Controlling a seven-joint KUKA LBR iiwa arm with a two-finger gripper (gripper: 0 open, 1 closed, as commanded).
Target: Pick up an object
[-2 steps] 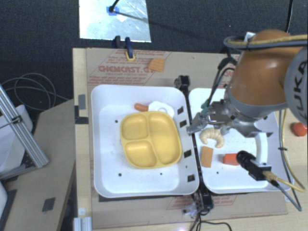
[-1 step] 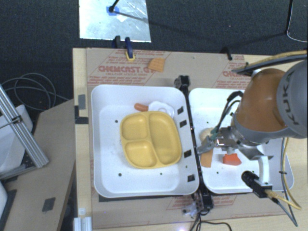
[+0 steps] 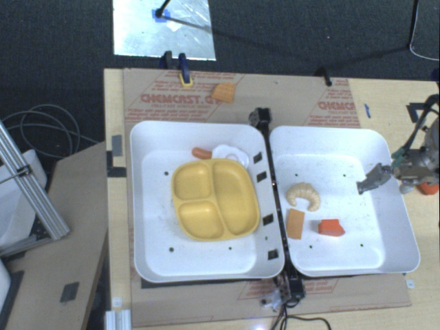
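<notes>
Camera view, looking down at a slant: gripper point(image 3: 371, 179) enters from the right and hangs over the right edge of the right bin point(image 3: 357, 261), holding nothing; whether the jaws are wide or narrow cannot be told at this size. Candidate objects lie in that bin, left of and lower in the frame than the gripper: a pale curved croissant point(image 3: 304, 196), a tan block point(image 3: 295, 223) just below it, and an orange-red wedge point(image 3: 331, 227) just beside the block. The left bin point(image 3: 148, 205) bears a yellow tray point(image 3: 214, 199) with three compartments, glossy moulded plastic by the look of it; a white piece point(image 3: 230, 155) and a small orange sausage point(image 3: 202, 153) sit at its far rim. An orange block point(image 3: 223, 92) rests on the counter point(image 3: 385, 102) beyond the bins. Likely risks: the three right-bin objects sit near one another, so a descent aimed between them may close on none or push one aside; the croissant's rounded back could roll out of the jaws; the wedge's sloped faces could let it squirt free; a low approach could strike the bin wall. The bins look smooth, thin and slightly speckled.
</notes>
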